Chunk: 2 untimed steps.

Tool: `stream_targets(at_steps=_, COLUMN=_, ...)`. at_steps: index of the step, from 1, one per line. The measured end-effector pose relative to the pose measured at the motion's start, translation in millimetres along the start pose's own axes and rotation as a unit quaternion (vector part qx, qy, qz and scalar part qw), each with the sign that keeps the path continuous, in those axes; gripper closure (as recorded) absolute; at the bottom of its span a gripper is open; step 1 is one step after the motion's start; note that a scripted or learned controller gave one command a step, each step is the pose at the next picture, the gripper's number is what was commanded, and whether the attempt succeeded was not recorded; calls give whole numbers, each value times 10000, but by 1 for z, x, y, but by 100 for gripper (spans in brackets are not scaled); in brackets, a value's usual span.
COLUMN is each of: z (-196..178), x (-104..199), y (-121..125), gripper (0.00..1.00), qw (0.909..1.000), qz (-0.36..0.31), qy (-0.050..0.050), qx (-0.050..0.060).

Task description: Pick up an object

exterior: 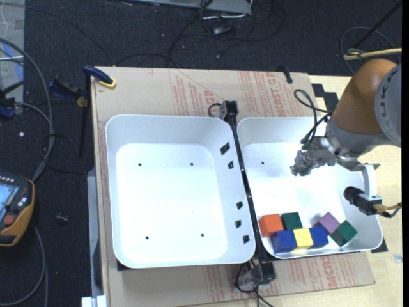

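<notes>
Below hand (pixel 301 166) (metal): matte cubes (pixel 305 231).

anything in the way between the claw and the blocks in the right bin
Nothing visible. The claw hangs over bare bin floor; the blocks sit clustered at the near edge, unobstructed.
</notes>
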State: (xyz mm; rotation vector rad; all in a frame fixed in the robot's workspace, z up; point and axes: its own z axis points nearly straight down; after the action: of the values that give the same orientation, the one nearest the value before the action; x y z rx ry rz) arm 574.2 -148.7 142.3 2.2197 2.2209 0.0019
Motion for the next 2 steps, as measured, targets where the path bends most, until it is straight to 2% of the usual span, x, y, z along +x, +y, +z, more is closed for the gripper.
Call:
stream_targets(at_steps=1, z=-57, x=-7, y=-6, gripper=100, qw=10000, qz=5, qy=-4, qx=-13)
stream_targets(at_steps=2, z=-107, x=-5, y=5, gripper=100, qw=10000, qz=0, qy=-3, qx=-12)
